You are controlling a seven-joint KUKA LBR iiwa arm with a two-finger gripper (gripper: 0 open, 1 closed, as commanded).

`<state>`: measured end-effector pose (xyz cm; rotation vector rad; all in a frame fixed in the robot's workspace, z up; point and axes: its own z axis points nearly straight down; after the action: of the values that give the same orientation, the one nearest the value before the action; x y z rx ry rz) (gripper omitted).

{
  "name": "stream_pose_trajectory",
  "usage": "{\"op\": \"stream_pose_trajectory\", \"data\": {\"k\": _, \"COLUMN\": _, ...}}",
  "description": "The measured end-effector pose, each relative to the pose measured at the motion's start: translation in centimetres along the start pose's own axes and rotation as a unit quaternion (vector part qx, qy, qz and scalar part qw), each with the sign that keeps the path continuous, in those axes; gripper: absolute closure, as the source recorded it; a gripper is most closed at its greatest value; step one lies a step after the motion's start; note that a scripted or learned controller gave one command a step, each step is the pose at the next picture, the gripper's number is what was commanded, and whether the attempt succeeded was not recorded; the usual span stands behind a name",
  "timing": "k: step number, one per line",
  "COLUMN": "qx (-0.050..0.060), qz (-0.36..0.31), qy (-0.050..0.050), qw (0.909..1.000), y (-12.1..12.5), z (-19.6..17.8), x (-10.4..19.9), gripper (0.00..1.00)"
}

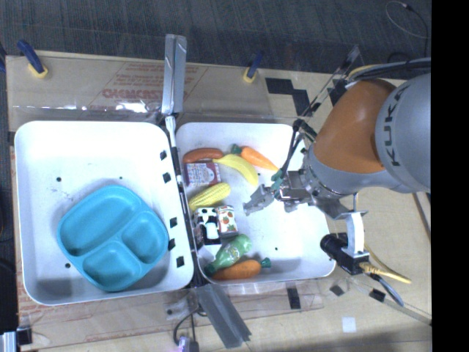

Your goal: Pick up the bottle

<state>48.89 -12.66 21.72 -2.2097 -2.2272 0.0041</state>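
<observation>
pincer is hovering mid right bin, can't tell if it's spread. bottle, the green one, is lying by the front wall above a carrot; I'd come down square across it

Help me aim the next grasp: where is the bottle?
In the right bin, near its front-left corner: the green bottle lies between the carton and a carrot.
</observation>
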Motion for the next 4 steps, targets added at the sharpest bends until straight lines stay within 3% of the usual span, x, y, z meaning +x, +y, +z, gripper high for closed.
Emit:
{"op": "stream_pose_trajectory", "data": {"k": 1, "qx": -0.001, "qz": -0.019, "qy": -0.001, "qw": 0.9998, "y": 2.8, "z": 2.4, "x": 0.0, "gripper": 0.0}}
{"op": "stream_pose_trajectory", "data": {"k": 2, "qx": -0.005, "qz": 0.047, "qy": -0.001, "qw": 0.9989, "y": 0.8, "z": 11.1, "x": 0.9, "gripper": 0.0}}
{"op": "stream_pose_trajectory", "data": {"k": 3, "qx": -0.002, "qz": 0.124, "qy": 0.0, "qw": 0.9923, "y": 0.0, "z": 11.2, "x": -4.8, "gripper": 0.0}}
{"op": "stream_pose_trajectory", "data": {"k": 4, "qx": -0.005, "qz": 0.137, "qy": -0.004, "qw": 0.9905, "y": -1.1, "z": 12.4, "x": 2.7, "gripper": 0.0}}
